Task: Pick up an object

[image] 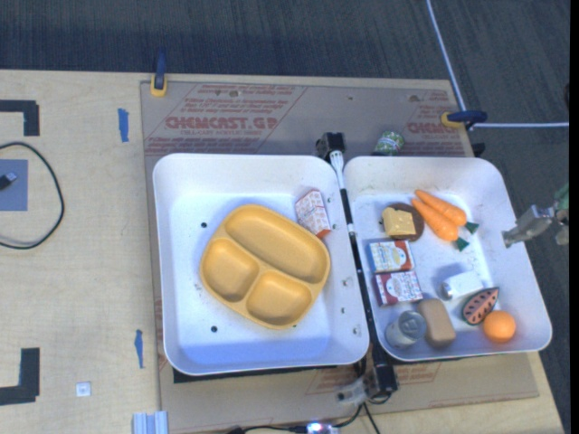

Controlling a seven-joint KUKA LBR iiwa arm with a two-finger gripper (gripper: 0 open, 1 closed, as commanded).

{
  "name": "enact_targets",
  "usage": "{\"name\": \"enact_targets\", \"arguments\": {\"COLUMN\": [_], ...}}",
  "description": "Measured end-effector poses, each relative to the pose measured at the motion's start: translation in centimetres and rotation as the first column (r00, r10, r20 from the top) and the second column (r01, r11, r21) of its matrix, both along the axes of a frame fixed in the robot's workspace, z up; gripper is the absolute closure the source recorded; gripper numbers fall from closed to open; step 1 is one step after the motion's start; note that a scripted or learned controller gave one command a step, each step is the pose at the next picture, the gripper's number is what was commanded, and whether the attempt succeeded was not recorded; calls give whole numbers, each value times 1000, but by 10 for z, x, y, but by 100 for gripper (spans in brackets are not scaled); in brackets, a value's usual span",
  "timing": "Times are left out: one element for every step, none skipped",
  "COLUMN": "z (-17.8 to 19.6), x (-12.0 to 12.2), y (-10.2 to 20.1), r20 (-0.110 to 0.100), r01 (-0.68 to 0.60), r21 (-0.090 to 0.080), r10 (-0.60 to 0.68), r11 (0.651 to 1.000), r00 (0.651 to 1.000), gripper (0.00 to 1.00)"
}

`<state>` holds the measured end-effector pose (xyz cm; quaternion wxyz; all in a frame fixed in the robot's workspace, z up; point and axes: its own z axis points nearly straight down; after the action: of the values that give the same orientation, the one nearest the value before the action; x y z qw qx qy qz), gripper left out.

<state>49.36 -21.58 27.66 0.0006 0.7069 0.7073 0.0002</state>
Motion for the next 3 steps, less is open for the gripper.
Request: {"name": "enact_targets", "arguments": {"z": [-174, -180, -167], "x": [-8, -5, -1], "y": [64, 94, 94], "r20": [20, 40, 53], "r01": [1, 11, 11], "r21": [-8, -28, -30], "r10": [0, -10, -9], "r11": [1000, 1000, 1000], "r00": [1000, 999, 999], "gripper": [0, 0, 100]}}
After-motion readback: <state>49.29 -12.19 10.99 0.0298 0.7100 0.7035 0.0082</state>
